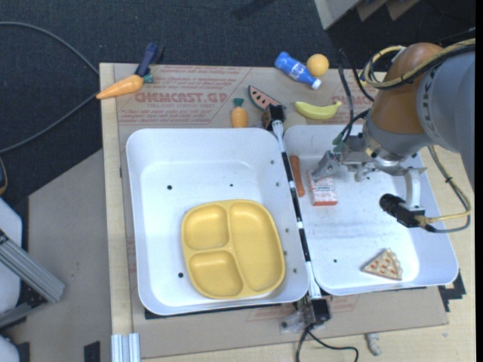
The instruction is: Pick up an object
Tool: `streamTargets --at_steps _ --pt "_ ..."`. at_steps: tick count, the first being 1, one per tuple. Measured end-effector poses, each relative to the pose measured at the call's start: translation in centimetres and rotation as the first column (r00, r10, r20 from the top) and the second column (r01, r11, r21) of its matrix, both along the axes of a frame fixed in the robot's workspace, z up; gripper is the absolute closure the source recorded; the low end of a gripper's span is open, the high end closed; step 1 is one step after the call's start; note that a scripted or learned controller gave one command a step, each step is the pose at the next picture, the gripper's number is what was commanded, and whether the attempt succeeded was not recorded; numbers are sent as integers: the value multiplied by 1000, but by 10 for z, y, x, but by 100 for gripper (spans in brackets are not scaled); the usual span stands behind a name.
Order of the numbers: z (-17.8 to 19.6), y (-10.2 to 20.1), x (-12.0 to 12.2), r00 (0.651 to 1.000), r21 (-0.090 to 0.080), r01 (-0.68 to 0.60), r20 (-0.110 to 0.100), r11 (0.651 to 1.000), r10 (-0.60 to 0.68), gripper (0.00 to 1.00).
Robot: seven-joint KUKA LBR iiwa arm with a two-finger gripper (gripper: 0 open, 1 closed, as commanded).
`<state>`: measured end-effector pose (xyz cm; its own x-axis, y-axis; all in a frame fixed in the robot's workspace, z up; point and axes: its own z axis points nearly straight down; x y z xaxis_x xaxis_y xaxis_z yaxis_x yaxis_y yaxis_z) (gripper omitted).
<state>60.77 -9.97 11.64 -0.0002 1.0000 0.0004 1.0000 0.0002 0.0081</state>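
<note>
Metal pincer (pixel 330 166) over small red-white carton (pixel 324 193), grip unclear; triangular pizza slice (pixel 383 264), yellow divided tray (pixel 231 247)

Open floor lies between the small carton (pixel 324 193) and pizza slice (pixel 383 264), seemingly unobstructed.

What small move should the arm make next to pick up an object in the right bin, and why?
Probably a short descent onto the small red-and-white carton. The gripper sits just above the carton's far end in the right bin, with nothing seen between its fingers. The orange sausage-like piece lies close beside the carton, so lowering straight down looks safer than sliding sideways.
</note>
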Motion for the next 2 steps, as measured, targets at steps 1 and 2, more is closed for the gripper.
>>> streamTargets --at_steps 1,2 --pt "-32 3 -9 1000 0 1 -11 1000 -1 0" --pt "-22 3 -8 1000 0 0 -9 1000 0 100"
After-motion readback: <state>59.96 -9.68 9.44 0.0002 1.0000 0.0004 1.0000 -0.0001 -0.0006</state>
